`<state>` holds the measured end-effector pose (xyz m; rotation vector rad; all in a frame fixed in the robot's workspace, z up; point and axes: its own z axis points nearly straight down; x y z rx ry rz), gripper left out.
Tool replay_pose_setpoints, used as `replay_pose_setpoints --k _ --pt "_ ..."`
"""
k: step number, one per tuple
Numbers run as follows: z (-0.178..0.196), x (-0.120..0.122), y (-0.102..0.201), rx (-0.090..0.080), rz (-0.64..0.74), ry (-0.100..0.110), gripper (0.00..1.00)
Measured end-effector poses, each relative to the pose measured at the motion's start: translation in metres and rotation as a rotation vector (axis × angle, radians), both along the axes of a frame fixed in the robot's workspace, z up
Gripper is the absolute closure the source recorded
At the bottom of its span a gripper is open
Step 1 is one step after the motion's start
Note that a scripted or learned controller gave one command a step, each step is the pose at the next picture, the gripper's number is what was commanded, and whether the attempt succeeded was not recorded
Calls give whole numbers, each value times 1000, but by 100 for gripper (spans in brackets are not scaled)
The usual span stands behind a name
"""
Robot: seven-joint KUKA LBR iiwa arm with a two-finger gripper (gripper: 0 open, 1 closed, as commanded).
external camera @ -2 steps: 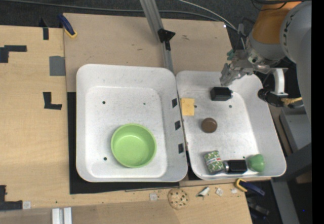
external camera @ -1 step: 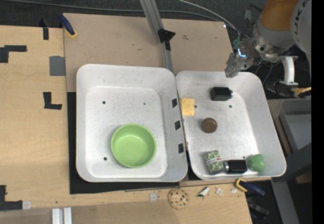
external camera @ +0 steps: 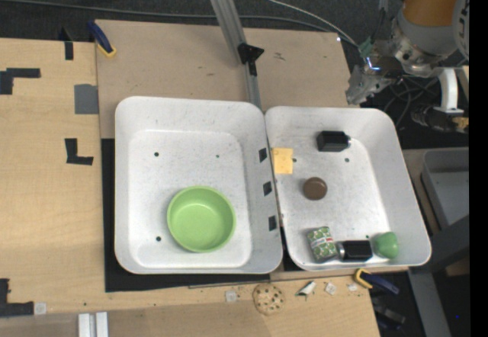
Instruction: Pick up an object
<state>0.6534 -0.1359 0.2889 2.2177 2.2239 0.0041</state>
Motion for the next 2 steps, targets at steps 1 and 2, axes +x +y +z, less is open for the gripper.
replay_pose_setpoints --k 1,2 --pt "-14 -7 43 0 1 8 100" --pt "-18 -23 94 1 2 9 100"
